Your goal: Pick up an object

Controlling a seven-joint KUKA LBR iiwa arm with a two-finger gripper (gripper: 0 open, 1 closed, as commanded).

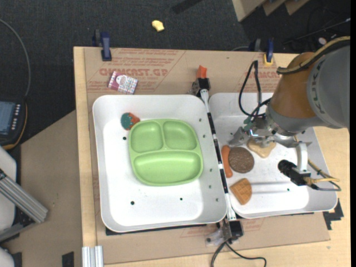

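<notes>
The pincer [254, 133] hung low over the back half of the right bin [311, 202]. From where I stood I could not tell whether it was wide, narrow or holding anything. A pale cream lump [262, 148] lay right at its tip, though I could not make out whether they touched. Just beside the lump, toward the divider, sat a round brown disc [241, 160]. An orange strip [226, 161] lay lengthwise along the bin's left wall, close by the disc. Nearer the front, a tan wedge [241, 190] lay apart from the rest, and the floor to its right was bare white.

The left bin [111, 204] held a green divided plate [165, 151] in its middle. A small green-and-red ball [130, 120] rested at the plate's back left corner, and open floor ran along the front. On the surface [167, 60] behind the bins lay a pink-and-white packet [123, 82].
</notes>
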